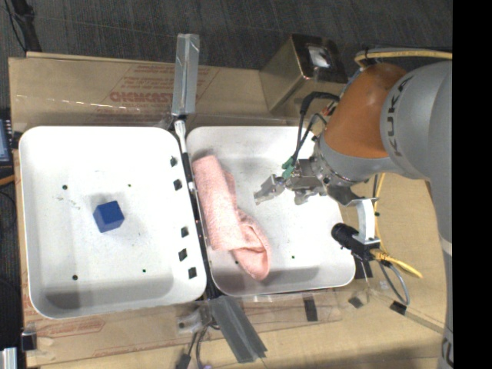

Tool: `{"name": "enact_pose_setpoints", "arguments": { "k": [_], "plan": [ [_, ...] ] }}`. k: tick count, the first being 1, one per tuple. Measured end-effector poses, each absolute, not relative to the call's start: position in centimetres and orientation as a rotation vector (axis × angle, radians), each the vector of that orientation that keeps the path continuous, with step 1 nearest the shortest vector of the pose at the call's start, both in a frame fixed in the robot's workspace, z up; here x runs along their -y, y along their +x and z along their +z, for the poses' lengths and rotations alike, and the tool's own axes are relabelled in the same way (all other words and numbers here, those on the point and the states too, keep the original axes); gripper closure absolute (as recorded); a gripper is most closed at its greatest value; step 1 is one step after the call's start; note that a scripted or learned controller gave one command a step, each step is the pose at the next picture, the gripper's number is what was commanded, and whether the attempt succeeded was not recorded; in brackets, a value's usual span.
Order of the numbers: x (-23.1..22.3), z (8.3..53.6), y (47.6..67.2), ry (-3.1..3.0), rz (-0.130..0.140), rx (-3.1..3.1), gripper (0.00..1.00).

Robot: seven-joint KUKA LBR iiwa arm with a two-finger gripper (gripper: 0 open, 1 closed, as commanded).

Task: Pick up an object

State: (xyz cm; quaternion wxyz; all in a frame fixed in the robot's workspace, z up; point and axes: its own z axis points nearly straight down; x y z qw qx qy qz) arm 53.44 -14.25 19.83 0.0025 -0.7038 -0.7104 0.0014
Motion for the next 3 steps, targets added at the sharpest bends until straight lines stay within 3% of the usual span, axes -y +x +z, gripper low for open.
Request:
{"name": "enact_pose_setpoints", "arguments": {
  "k": [1,2,3],
  "plan": [
    [11.0,9.3,53.6,-2.09,-0.001,2.344,0.0],
    [10.9,10.3,53.7,-2.083,-0.001,2.35,1.0],
    [7.6,22.7,60.2,-1.708,0.001,2.636,1.0]
  ]
}}
